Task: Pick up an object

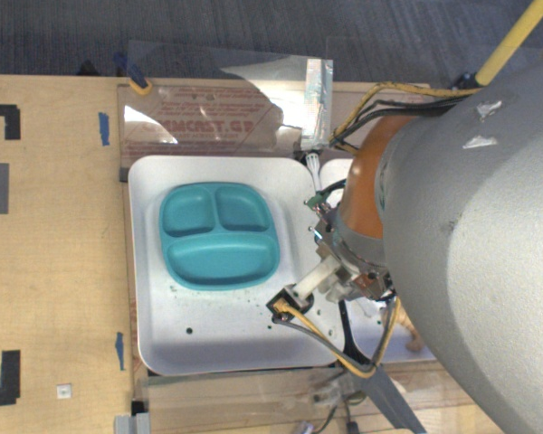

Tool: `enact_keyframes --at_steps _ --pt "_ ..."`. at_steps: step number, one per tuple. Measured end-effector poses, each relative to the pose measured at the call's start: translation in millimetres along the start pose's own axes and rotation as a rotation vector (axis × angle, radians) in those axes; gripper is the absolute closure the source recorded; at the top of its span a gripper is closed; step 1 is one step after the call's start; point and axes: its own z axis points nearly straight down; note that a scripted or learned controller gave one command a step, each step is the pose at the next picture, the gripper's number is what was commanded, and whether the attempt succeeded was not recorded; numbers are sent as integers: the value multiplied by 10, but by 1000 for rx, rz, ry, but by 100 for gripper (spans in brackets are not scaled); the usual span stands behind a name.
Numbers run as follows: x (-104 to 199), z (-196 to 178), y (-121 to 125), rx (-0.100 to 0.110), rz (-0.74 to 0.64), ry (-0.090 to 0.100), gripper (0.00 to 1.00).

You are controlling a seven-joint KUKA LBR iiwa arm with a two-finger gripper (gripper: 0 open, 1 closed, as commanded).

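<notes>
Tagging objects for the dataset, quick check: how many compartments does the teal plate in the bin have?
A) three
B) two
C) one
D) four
A: the teal plate, lying flat in the white bin on the view's left, has two small sections side by side along its far edge and one wide section along its near edge.

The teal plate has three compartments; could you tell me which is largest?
The compartment nearest the view's bottom edge: it spans the whole width of the teal plate, whereas the other two sit side by side above it.
</notes>
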Motion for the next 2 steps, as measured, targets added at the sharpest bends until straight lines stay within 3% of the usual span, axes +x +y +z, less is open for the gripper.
enact_keyframes --at_steps 1,2 --pt "7 -97 -5 1 -3 -1 100" --pt "366 -331 -546 -2 379 5 100"
